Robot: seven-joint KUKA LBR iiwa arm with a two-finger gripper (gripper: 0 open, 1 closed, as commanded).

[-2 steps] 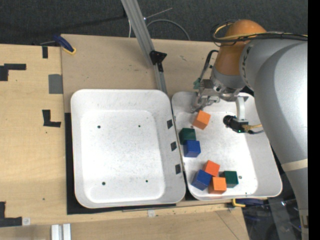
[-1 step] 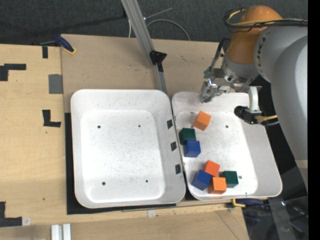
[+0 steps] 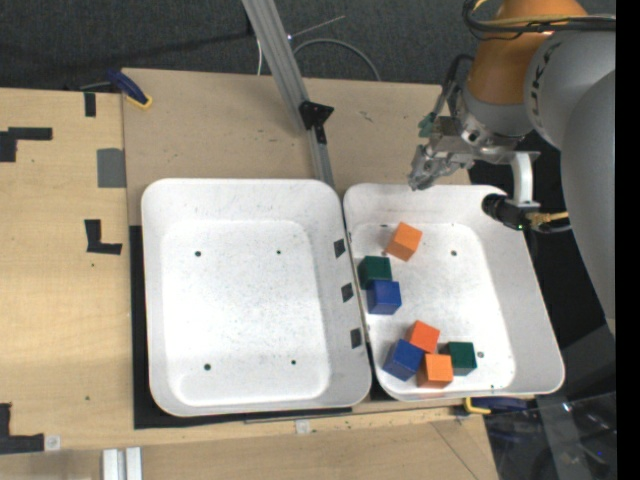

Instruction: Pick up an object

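Gripper (image 3: 424,174) poised over far rim of right bin (image 3: 520,298), fingers close together, nothing between them. Orange cube (image 3: 405,240) alone near bin's far end. Green cube (image 3: 375,269) touching blue cube (image 3: 385,296). Near end: cluster of blue, two orange, green cubes. Left bin (image 3: 160,268) alongside.

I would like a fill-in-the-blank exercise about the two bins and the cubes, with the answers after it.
1. All the cubes lie in the ____ bin as the camera sees it.
2. The cube nearest the gripper is ____ in colour.
3. The dark green cube near the divider touches a ____ cube.
4. The gripper hangs over the right bin's ____ rim.

Answers: right; orange; blue; far
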